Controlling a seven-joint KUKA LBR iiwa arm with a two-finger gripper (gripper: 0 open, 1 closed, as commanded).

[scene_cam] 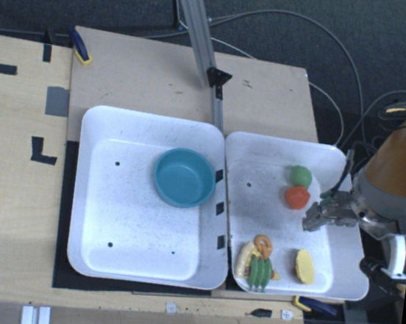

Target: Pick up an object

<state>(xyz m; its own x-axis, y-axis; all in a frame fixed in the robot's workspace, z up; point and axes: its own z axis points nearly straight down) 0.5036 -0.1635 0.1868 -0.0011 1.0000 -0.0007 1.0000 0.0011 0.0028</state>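
Red ball (296,198) lay in the right bin (262,165), just left of the claw (314,218), whose state I could not tell, a green ball (300,175) touching its far side.

Non-task stuff I see:
Grey pole (201,42) slants over bench; black cables (296,18) top-right; blue/yellow clamp (80,46) at board's back-left corner.

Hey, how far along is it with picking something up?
Done: the arm has reached into the right bin, with the tool beside the red ball. In hand: nothing visibly gripped. Left: the grasp and lift; the red ball, green ball, yellow piece and blue bowl all lie in the bins.
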